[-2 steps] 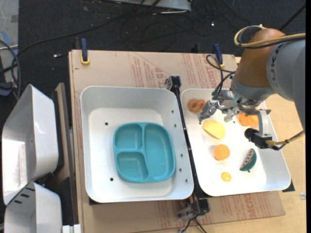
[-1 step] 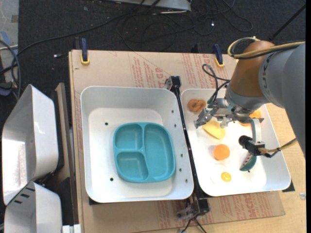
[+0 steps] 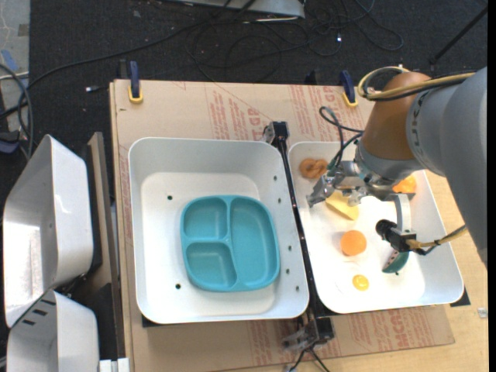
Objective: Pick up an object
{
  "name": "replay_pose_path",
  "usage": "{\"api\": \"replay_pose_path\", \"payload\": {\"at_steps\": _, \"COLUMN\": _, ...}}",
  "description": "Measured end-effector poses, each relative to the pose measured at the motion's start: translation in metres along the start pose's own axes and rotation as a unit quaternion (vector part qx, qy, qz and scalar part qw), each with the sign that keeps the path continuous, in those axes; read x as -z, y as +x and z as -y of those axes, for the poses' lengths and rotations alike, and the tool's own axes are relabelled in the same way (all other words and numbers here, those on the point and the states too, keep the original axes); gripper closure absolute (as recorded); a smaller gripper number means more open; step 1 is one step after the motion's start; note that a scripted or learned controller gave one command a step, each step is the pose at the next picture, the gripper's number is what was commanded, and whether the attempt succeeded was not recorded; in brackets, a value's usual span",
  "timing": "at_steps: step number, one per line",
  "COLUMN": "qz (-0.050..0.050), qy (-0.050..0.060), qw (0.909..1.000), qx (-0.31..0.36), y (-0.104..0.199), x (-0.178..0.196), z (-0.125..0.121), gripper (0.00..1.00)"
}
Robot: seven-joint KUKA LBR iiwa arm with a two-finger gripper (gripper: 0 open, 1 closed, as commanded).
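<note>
My gripper (image 3: pixel 338 190) hangs low over the back of the right bin (image 3: pixel 446 285), with the grey arm reaching in from the right. A pale yellow wedge (image 3: pixel 342 208) lies right under it, partly covered by the gripper. A brown round piece (image 3: pixel 313 167) sits just to its left near the bin's back corner. An orange ball (image 3: pixel 353 243) rests in the middle of the bin. A small yellow piece (image 3: pixel 360 283) lies near the front, and a teal piece (image 3: pixel 395 262) to its right. An orange bit (image 3: pixel 404 184) peeks out beside the wrist.
The left bin (image 3: pixel 147 208) holds a teal divided plate (image 3: pixel 229 242). A black divider bar (image 3: pixel 293 208) runs between the two bins. White containers (image 3: pixel 46 215) stand off the bench at the left.
</note>
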State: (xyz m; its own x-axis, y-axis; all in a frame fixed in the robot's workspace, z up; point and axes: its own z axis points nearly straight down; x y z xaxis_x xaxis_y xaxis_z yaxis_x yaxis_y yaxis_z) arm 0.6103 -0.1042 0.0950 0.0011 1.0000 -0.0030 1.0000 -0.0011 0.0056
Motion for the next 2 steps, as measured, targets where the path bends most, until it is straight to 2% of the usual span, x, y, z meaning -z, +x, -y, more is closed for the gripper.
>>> {"api": "replay_pose_path", "payload": {"at_steps": 1, "qz": 0.001, "qy": -0.004, "qw": 1.0000, "qx": -0.001, "y": -0.001, "x": 0.013, "z": -0.002, "gripper": 1.00}}
{"api": "replay_pose_path", "payload": {"at_steps": 2, "qz": -0.001, "qy": 0.001, "qw": 1.0000, "qx": -0.001, "y": -0.011, "x": 0.062, "z": 0.000, "gripper": 1.00}}
